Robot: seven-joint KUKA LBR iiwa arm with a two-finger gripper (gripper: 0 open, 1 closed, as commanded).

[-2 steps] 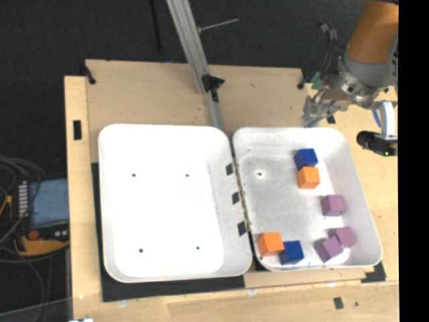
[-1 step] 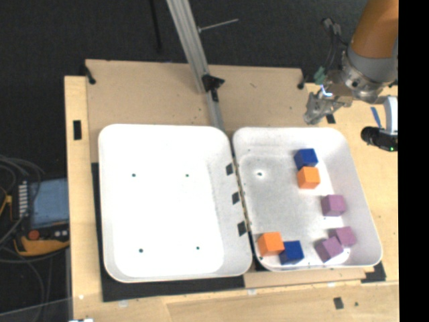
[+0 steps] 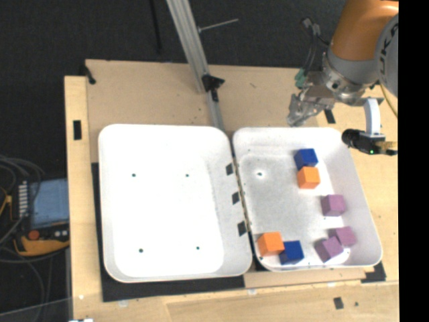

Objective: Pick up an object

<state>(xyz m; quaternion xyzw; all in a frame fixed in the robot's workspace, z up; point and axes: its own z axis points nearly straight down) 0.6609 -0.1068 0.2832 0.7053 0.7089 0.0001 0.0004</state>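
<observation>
Fingers [image 3: 299,115]: hanging above the far rim of the right bin [image 3: 268,139], near its top edge, apart from every block. Nothing is showing between them; whether they are parted or closed I cannot tell, the tips being small and blurred against the desk [image 3: 134,86].

Arm [image 3: 362,39]: reaching in from the right, orange band above a grey wrist, standing over the desk's far right corner.

Right bin, contents, all lying loose on its floor:
- blue block [image 3: 305,157], nearest the fingers, sitting in the far right part;
- orange block [image 3: 308,177], touching the blue one on its near side;
- purple block [image 3: 333,204], lying by the right wall, apart from the pair above;
- two purple blocks, [image 3: 345,236] and [image 3: 328,248], sitting close together in the near right corner, possibly touching;
- second orange block [image 3: 271,243], resting near the front wall, left of centre;
- second blue block [image 3: 291,252], touching that orange block on its right.

Left bin [image 3: 161,139]: sitting beside the right bin, their inner walls just beside each other.

Metal rail [image 3: 191,45]: slanting down from the top of the view toward the gap between the bins.

Blue box [image 3: 50,203]: lying off the desk at the left, among cables.
</observation>
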